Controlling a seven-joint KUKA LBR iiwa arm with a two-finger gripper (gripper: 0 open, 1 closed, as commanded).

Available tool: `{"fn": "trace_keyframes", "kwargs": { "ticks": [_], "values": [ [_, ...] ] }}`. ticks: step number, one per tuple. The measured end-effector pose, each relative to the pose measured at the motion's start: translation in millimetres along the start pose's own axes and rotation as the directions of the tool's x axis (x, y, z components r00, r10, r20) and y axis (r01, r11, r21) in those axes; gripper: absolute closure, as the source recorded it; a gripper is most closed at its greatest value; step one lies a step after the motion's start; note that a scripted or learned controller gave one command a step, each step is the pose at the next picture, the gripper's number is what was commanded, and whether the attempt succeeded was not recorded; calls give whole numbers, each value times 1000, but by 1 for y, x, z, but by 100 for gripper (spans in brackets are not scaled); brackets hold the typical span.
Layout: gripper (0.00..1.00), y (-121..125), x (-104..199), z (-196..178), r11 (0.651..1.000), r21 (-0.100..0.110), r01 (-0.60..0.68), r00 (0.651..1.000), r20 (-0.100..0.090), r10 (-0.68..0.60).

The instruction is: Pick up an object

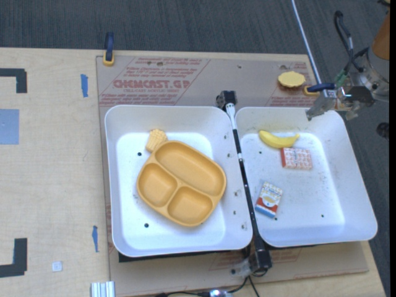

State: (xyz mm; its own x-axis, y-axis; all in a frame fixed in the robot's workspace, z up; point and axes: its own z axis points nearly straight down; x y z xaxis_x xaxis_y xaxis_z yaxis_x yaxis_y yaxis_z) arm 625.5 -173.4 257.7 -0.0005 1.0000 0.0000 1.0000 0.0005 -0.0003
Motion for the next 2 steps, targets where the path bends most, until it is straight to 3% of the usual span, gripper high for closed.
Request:
{"fn": "trace_keyframes", "kwargs": {
  "ticks": [1, 2],
  "values": [
    [0, 30, -16, 172, 1000, -4, 1, 1000, 1, -1],
    [0, -1, 39, 172, 1000, 0, 1, 1000, -1, -1]
  ]
}}
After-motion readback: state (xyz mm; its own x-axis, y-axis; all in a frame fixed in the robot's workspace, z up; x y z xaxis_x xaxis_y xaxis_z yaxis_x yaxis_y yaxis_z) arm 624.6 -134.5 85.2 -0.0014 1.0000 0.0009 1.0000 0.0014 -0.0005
